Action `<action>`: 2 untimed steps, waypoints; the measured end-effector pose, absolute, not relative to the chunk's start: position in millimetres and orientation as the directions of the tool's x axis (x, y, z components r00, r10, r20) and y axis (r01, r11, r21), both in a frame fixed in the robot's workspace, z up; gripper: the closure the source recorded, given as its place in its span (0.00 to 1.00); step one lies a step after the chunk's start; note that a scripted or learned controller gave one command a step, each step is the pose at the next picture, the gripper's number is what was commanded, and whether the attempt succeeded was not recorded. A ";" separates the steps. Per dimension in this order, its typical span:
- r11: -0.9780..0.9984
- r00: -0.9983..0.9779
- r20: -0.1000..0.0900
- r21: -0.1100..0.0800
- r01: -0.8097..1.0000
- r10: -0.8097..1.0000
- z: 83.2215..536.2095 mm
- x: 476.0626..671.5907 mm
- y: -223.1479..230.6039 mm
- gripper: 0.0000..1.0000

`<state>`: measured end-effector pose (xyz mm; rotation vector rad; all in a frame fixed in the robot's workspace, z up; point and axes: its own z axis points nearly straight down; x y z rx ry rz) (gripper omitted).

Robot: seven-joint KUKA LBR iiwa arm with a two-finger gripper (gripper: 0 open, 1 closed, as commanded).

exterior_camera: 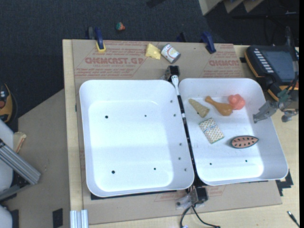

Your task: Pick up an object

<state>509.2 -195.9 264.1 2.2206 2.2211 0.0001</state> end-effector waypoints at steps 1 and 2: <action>0.004 -0.004 0.000 0.000 1.000 1.000 96.2 589.1 -203.1 0.00; 0.004 -0.004 -0.001 0.006 1.000 1.000 84.5 643.6 -170.8 0.00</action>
